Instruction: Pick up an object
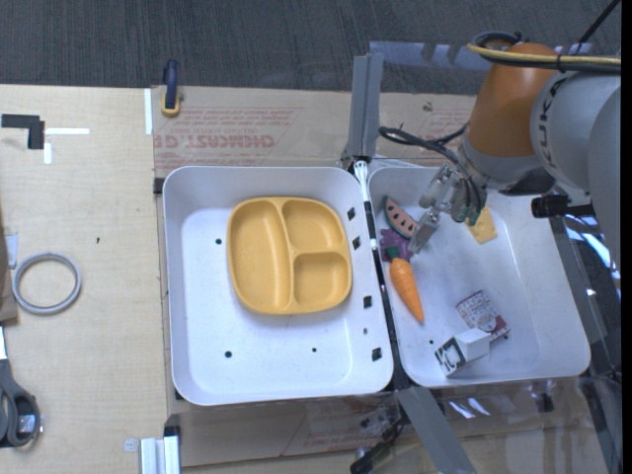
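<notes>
1. Gripper (427, 227) hangs low over the upper left of the right bin (553, 363), its tip just above the carrot (407, 286) and beside the watermelon slice (398, 217); whether it is open, closed or gripping anything cannot be told from this angle.
2. Carrot lies on the bin floor against the left wall, leaf end up toward the gripper, with the watermelon slice and a small purple piece (391, 244) crowded just above it.
3. Risk: these three sit so close that a descent here could land between them, nudging one aside and closing on nothing.
4. Risk: the wall and the divider between the bins (373, 265) stand right beside the target, so a finger could strike the rim and spoil the grasp.
5. Carrot's tapered, smooth body could likely squirt out of a pinch near its tip.
6. Yellow block (483, 227) and the small carton (464, 349) lie well apart, less cluttered picks.
</notes>
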### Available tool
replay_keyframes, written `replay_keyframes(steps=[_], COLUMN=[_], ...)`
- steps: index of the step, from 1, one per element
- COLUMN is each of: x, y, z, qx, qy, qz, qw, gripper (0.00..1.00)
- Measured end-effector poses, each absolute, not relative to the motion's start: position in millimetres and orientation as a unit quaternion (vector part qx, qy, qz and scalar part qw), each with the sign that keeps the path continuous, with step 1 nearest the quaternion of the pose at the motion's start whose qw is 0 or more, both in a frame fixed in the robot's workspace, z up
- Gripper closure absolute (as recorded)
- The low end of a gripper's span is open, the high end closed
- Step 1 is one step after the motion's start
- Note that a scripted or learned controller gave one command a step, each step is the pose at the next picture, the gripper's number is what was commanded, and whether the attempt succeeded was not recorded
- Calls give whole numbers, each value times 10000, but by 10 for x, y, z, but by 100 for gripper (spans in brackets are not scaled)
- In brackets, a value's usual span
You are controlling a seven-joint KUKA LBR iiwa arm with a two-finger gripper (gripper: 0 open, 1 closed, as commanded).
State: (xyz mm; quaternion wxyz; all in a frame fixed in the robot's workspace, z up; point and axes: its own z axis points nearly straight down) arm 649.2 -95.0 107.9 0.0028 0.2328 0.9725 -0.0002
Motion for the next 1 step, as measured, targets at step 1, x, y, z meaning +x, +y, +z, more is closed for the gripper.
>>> replay_keyframes(steps=[1], x=[6077], y=[-814], z=[1925], qx=[3040], qy=[9527], qz=[-5], qw=[18], gripper=[0])
